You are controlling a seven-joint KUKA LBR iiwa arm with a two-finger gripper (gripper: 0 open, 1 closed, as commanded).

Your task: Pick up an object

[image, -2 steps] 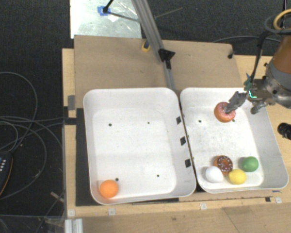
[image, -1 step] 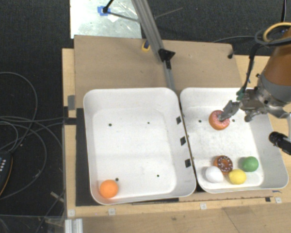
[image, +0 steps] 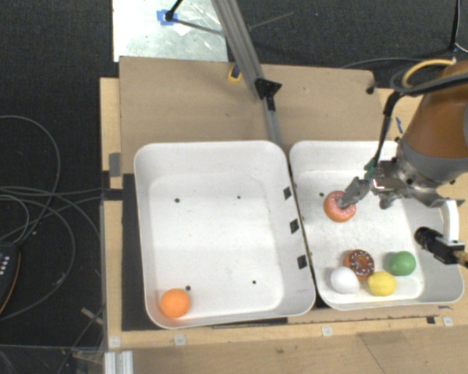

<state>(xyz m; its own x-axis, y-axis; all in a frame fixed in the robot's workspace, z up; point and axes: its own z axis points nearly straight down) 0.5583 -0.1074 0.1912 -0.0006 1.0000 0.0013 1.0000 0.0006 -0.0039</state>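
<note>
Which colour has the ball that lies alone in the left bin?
The ball is orange, seen in the camera view, near the front left corner of the left bin.

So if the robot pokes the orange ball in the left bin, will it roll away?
Probably. The orange ball looks round and smooth, so a nudge would likely send it rolling. It sits near the left bin's front corner, so the wall may stop it. It looks like a light toy, though that is hard to judge.

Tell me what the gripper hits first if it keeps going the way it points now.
Probably the pink donut-shaped toy: the gripper points left and down with its tip right over it in the right bin. Height above it is unclear.
</note>
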